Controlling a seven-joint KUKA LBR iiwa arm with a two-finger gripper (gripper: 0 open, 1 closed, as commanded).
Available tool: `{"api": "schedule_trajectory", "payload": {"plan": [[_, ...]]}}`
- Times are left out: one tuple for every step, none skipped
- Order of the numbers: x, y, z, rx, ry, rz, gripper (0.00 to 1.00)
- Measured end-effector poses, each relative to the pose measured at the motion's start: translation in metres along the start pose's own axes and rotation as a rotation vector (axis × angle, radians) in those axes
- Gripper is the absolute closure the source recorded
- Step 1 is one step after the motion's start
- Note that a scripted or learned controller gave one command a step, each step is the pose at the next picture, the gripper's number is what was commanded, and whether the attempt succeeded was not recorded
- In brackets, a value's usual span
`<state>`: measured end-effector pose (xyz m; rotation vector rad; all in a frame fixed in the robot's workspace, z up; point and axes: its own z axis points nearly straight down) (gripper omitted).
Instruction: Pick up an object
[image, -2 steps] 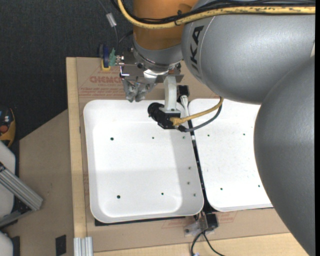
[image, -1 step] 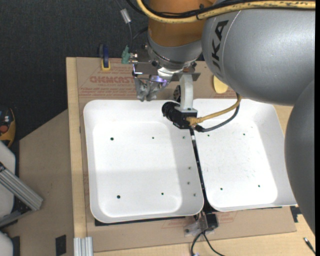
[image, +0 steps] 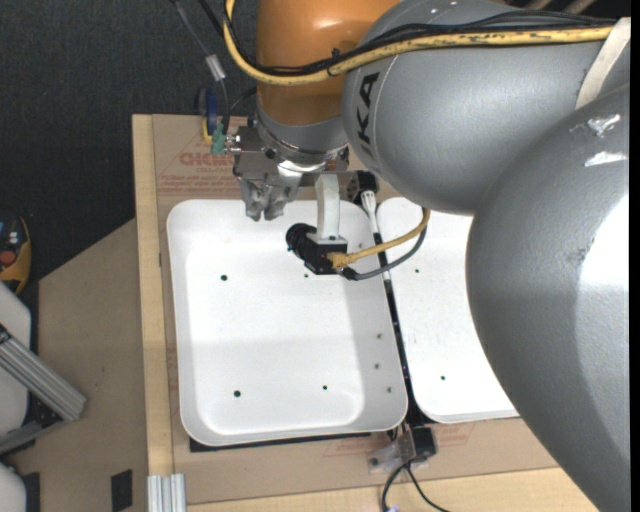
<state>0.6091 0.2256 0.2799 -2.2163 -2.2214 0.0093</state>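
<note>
Arm fills the upper right of the frame: grey link over most of the right side, orange band (image: 305, 35) at top centre. It hides most of the right bin (image: 450, 385); just that bin's left part and near edge are visible.

Pincer (image: 265, 205) hangs at upper centre, over the far edge of the left bin (image: 290, 350). Fingers are small, grey and overlap from this angle, so can't tell whether they're spread or pressed together. Can't make out anything between them.

Just right of the pincer, a pale upright bracket (image: 328, 208) comes down from the wrist, with a black part (image: 308, 248) at its bottom end, over the far part of the left bin. Can't tell whether that black bit is a sensor mount or a loose object; looks attached, since a yellow cable (image: 385, 250) runs from it back up toward the arm.

No clear pickable object that I can identify. The left bin's floor shows a few tiny dark dots (image: 224, 279), too small to tell if they're holes or marks.

Worktop (image: 150, 300) is tan board with faint red print near the far edge. A dark connector with wire (image: 415, 445) sits at the near edge, bottom centre. Aluminium extrusion (image: 40, 375) at the lower left, cut by the frame edge.
</note>
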Motion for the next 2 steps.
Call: {"api": "schedule_trajectory", "payload": {"plan": [[-0.001, -0.012, -0.036, -0.011, 0.004, 0.001, 1.0], [-0.017, -0.025, -0.07, -0.011, 0.003, 0.003, 1.0]]}}
